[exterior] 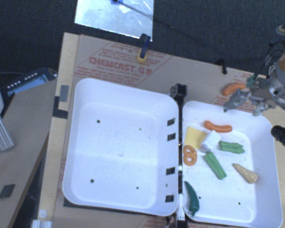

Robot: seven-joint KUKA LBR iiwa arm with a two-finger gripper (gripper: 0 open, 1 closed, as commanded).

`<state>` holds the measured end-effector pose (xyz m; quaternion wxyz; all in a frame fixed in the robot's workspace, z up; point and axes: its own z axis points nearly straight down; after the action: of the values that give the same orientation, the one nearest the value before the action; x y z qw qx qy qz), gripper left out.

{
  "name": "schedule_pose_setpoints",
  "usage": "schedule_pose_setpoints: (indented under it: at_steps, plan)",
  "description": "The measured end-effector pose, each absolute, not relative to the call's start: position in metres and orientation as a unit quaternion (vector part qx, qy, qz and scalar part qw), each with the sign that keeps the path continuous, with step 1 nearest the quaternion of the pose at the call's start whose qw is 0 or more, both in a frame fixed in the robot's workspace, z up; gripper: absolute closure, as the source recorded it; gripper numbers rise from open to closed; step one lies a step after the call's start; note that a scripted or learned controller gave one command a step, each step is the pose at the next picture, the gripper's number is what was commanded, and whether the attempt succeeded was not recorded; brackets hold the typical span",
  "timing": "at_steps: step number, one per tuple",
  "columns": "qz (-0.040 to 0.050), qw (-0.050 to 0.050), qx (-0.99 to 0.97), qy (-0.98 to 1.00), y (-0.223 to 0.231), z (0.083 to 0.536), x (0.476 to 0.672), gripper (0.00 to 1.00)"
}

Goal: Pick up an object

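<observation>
Red "CHEMCAST GP" printed on brown cardboard sheet (119, 64) behind white bins. Two-finger gripper (247, 103) spread apart above right bin's (269, 185) far edge, grasping nothing.

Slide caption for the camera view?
Gripper hovers above right bin's far rim; toy foods inside, orange sausage nearest.

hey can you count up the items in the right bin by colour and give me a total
Right bin, by colour:
Orange: 2, the sausage and the pretzel
Green: 3, the short piece, the long stick and the dark pepper
Yellow: 1, the cheese slice
White: 1, the small block
Tan: 1, the cone
Total: 8
</observation>
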<state>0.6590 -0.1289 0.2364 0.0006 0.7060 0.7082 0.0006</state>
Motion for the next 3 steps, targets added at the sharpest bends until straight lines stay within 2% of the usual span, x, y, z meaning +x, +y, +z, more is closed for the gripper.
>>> schedule_pose_setpoints:
  at_steps: [1,2,3]
  plan:
    - [-0.0026,-0.005,0.705,0.709,-0.085,0.080,0.654,0.00]
    - [-0.0009,-0.001,0.708,0.706,-0.131,0.084,0.609,0.00]
    - [0.0012,0.002,0.706,0.708,-0.129,0.096,0.612,1.00]
